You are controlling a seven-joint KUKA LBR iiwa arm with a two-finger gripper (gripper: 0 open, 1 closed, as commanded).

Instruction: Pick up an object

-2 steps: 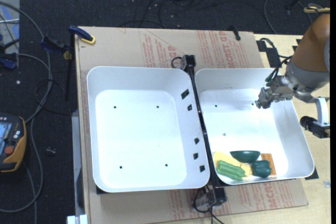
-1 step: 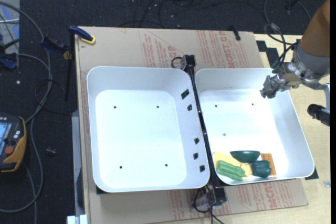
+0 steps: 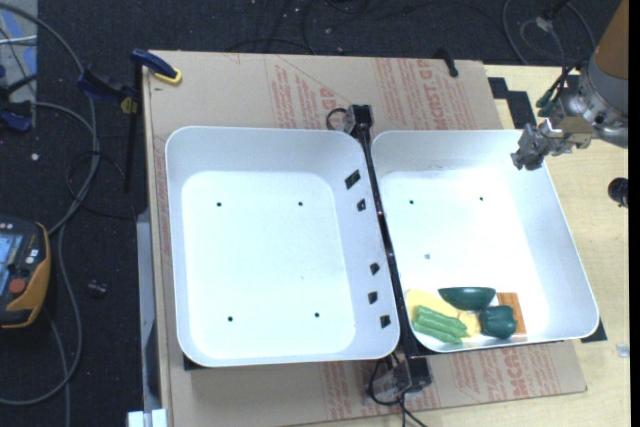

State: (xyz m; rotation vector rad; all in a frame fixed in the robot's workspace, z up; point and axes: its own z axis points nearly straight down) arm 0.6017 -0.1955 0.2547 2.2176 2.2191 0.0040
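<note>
Green and yellow objects [image 3: 465, 315] crowd the near corner of the right bin [image 3: 560, 245], touching one another. Aim for the outermost green piece, descending straight to avoid the wall. Farther back, the gripper [image 3: 530, 150] hovers over the far rim; its opening I cannot tell.

The arm reaches in from the right edge, its claw [image 3: 531, 151] angled down and leftward.
</note>
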